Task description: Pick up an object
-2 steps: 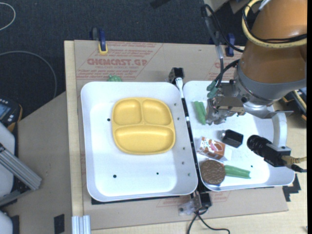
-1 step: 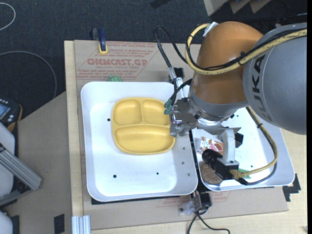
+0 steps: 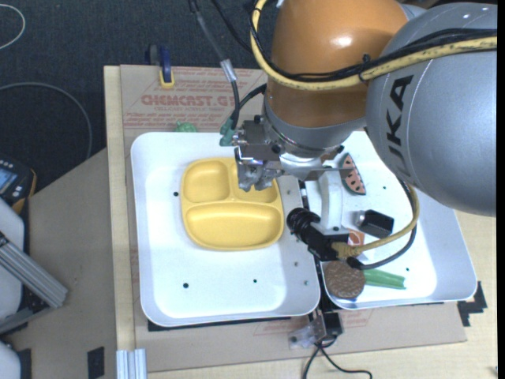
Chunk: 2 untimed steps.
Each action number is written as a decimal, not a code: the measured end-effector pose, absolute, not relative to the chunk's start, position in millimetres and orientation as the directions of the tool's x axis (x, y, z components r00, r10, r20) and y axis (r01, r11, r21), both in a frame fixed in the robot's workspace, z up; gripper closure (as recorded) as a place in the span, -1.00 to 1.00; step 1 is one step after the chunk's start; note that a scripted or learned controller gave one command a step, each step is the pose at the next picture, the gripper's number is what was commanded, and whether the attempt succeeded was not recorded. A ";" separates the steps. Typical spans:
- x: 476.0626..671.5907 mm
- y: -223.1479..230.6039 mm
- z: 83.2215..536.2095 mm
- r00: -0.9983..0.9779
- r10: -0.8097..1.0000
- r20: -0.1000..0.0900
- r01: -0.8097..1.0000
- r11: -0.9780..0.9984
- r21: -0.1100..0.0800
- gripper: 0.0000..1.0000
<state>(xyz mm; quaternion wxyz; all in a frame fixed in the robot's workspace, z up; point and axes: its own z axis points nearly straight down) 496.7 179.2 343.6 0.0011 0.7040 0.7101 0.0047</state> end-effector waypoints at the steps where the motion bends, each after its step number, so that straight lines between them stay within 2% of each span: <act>1: 477.2 122.9 256.7 0.007 1.000 -0.004 1.000 -0.007 -0.012 1.00; 2: 513.1 188.3 366.1 -0.006 1.000 0.006 1.000 0.006 0.013 1.00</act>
